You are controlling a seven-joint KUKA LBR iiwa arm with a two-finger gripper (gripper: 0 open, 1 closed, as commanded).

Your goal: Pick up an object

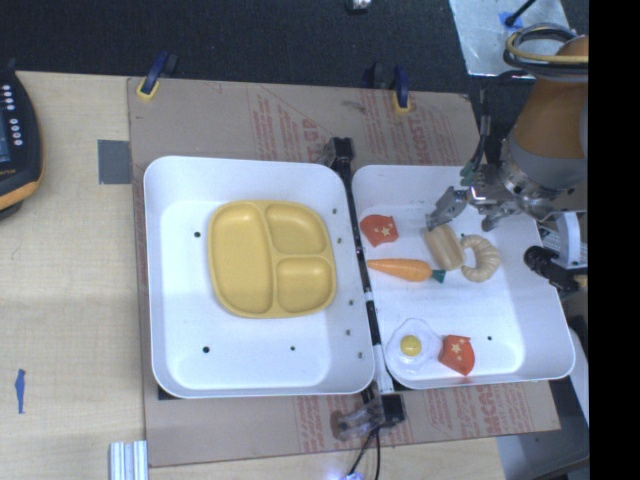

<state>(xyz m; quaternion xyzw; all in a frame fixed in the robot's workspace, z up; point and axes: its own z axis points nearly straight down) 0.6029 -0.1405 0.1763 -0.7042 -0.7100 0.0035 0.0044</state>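
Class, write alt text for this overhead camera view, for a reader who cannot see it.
A grey robot arm's gripper hovers over the right white bin, which holds toy food: a carrot, a croissant, a fried egg and two red pieces. The left white bin holds a yellow divided plate.

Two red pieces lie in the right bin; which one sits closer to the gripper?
The upper red piece, left of the gripper and above the carrot. The other red piece lies at the bin's near edge beside the fried egg.

The arm point(548, 118) gets chopped off at the right edge, that black-and-orange controller point(15, 138) runs off the left, and the little shiny thing point(360, 1) up far is too tiny to make out.
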